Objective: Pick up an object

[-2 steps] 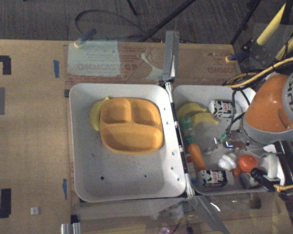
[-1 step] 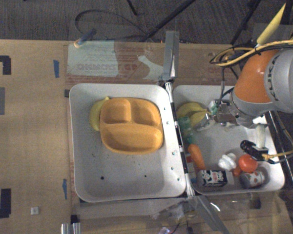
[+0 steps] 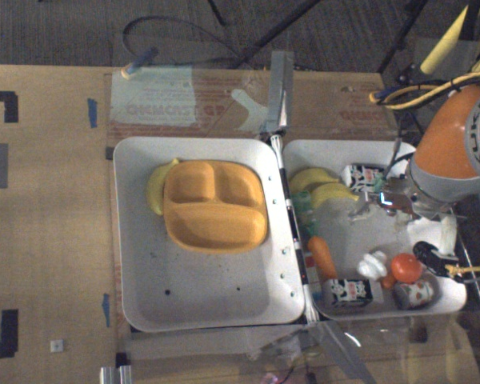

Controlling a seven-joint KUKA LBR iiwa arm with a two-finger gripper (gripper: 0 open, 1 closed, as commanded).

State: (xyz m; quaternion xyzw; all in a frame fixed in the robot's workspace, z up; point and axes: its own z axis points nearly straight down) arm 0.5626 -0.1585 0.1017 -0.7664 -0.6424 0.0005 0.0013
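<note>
My gripper (image 3: 378, 200) hangs over the upper middle of the right bin (image 3: 456, 298), below the grey arm with its orange band (image 3: 456, 138). A black-and-white milk carton (image 3: 362, 174) lies just above the gripper. Two yellow bananas (image 3: 324, 186) lie to its left. Lower in the bin are a carrot (image 3: 322, 256), a small white object (image 3: 374, 264), an orange-red tomato (image 3: 406, 267), a second milk carton (image 3: 350, 291) and a grey can (image 3: 414, 295). A green item (image 3: 302, 207) sits against the bin's left wall.
The left bin (image 3: 136, 278) holds an orange divided plate (image 3: 214, 205) with a yellow banana (image 3: 155, 189) partly tucked under its left side. A metal divider (image 3: 292, 238) separates the bins. Bare white floor shows in the left bin's lower half.
</note>
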